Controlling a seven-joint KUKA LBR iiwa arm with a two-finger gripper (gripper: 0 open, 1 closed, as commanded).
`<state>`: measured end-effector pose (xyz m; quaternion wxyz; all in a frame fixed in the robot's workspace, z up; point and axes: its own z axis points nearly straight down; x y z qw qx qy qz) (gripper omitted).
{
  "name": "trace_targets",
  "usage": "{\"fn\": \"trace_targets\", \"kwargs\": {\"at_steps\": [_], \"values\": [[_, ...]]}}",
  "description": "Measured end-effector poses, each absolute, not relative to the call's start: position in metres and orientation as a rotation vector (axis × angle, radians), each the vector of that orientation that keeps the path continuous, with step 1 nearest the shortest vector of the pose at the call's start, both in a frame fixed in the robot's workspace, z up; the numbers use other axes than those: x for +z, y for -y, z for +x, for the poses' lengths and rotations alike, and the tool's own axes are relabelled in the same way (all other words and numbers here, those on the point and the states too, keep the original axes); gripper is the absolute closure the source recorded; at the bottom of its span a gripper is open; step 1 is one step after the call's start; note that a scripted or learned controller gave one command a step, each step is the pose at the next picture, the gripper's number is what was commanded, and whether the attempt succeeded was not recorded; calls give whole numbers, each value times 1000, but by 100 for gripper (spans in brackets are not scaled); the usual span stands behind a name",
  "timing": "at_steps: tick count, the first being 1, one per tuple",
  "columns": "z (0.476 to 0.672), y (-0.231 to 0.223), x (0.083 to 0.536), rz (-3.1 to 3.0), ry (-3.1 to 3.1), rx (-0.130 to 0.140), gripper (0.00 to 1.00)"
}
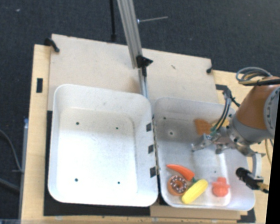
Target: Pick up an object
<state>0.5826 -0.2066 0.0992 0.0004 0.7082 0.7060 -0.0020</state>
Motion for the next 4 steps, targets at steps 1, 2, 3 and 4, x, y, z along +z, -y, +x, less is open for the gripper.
{"fn": "trace_targets", "kwargs": {"at_steps": [1,2,3,4], "values": [[585,207,113,2224,-2210,3,100],[585,215,160,2220,-2215,5,100],[587,215,225,2212,-2219,7,100],[588,216,242,2214,-2224,4,100]]}}
